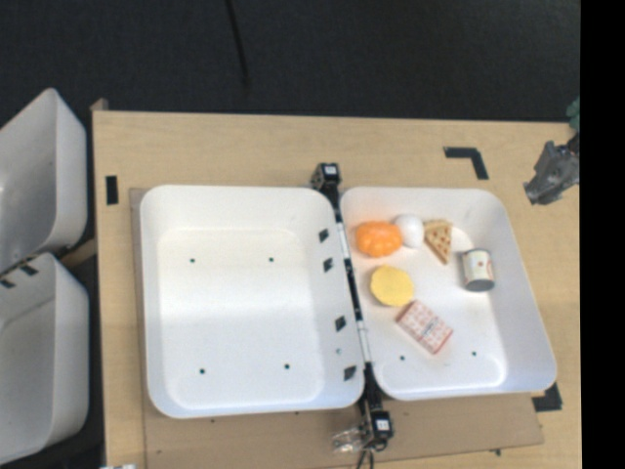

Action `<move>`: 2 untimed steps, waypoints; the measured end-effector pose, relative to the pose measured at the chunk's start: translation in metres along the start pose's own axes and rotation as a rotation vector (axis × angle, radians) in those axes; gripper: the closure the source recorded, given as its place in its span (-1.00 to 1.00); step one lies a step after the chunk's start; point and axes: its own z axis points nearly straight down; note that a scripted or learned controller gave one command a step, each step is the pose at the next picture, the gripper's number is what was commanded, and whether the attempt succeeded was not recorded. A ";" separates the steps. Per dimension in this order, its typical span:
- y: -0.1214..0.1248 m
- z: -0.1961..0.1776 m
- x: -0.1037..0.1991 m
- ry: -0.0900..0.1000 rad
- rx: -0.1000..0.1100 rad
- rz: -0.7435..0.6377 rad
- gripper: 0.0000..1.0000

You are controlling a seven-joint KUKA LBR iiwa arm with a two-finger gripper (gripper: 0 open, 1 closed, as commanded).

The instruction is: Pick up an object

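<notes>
While no object is lifted yet, right bin (508, 360) holds patterned box (424, 326), yellow disc (392, 285), small can (478, 269), orange ball (377, 238); end effector (553, 176), state unreadable, hangs beyond at table (244, 145) edge, so next: reach over, descend; dark floor behind.

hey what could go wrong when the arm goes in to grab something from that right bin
The orange ball, white ball and wedge sit tightly together, so the pincer could well nudge one neighbour while closing on another. The small can lies on its side and the balls are round, so they may roll away. The yellow disc and patterned box lie flat, leaving little to grip.
</notes>
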 end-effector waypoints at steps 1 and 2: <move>0.036 -0.044 0.026 0.001 0.001 -0.008 1.00; 0.047 -0.041 -0.025 0.000 0.004 -0.002 1.00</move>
